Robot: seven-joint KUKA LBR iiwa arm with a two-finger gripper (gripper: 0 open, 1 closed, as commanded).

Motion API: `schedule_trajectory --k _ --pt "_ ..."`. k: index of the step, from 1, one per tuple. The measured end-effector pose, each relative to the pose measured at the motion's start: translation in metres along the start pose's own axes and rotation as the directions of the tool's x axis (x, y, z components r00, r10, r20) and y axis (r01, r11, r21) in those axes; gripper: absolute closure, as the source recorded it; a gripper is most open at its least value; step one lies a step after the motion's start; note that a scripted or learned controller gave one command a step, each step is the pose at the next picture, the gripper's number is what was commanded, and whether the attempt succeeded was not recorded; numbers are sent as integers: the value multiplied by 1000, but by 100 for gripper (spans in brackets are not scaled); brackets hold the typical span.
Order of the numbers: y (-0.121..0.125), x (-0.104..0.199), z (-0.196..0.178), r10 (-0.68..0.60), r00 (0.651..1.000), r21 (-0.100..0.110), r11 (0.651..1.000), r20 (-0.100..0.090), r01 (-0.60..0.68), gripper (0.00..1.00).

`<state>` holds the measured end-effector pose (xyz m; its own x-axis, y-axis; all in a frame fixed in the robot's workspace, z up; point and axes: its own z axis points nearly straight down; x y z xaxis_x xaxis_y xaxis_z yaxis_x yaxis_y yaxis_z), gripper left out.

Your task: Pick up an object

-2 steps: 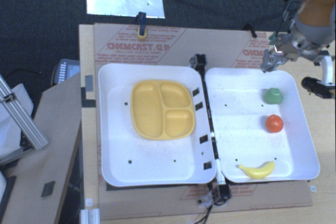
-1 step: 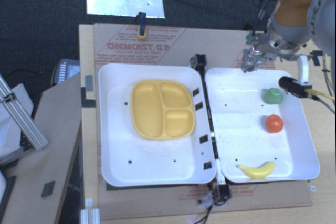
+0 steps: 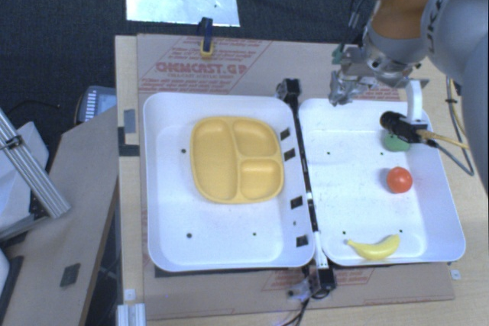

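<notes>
Claw [image 3: 341, 94] hovers over the right bin's [image 3: 451, 240] back-left corner, carrying nothing; finger gap can't be told.
Candidates sit well apart from it: orange ball [image 3: 399, 179] mid-right, banana [image 3: 374, 246] at the front wall, green piece [image 3: 395, 140] beside a black cable end. Risk: ball likely rolls if nudged; banana near the wall may block a finger.

tray [image 3: 233, 160] in left bin [image 3: 164, 187]; banana [image 3: 374, 246], ball [image 3: 399, 179] in right bin [image 3: 344, 164].
</notes>
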<state>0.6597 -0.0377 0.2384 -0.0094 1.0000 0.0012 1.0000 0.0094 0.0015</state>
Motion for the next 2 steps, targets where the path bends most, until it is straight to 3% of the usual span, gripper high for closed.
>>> schedule_trajectory --k 2 --pt "1 103 9 -1 1000 1 1000 -1 1 100"
